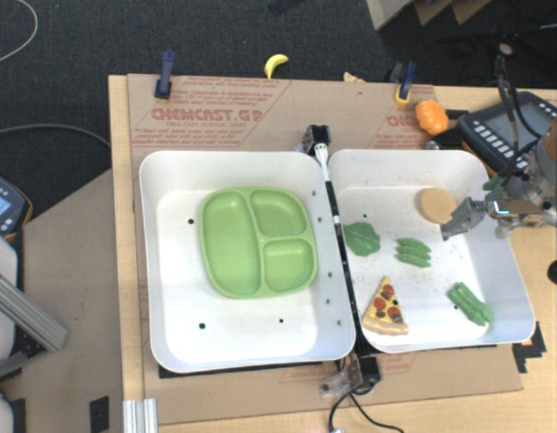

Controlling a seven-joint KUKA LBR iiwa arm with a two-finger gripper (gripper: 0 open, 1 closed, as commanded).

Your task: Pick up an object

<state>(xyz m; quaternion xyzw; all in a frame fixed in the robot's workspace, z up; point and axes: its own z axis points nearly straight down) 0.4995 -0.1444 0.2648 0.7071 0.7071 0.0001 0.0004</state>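
Note:
The right bin holds several toy foods: a tan round cookie, a green leaf, a green pod piece, another green pod and a pizza slice. My gripper reaches in over the bin's right edge, just right of the cookie. Its fingers stand open with nothing between them. The left finger is close beside the cookie's right edge.
The left bin holds a green divided plate. An orange toy and a yellow banana lie behind the bins. Blue clamps hold the cardboard base. A dark keypad device sits at the far right.

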